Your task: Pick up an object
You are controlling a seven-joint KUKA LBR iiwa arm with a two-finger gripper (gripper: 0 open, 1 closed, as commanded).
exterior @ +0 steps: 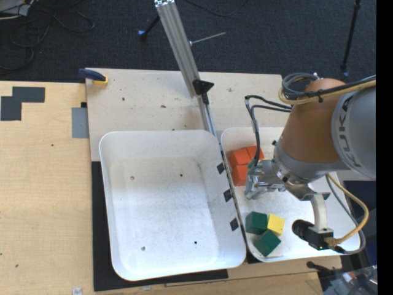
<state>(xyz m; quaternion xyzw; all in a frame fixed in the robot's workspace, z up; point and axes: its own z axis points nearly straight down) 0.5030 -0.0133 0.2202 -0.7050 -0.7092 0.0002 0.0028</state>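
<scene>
The end effector (256, 186) hangs low beside the orange plastic block (241, 163) in the right white bin (344, 241); I cannot tell its state. Approach step; next it should descend and close.

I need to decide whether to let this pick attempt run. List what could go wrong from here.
1. The gripper hangs right beside the orange block, near the right bin's left wall; a descent could clip the block's edge or the wall rather than straddle it.
2. The two green blocks and the yellow block sit bunched together, so a grasp there could nudge the neighbours or catch two at once.
</scene>
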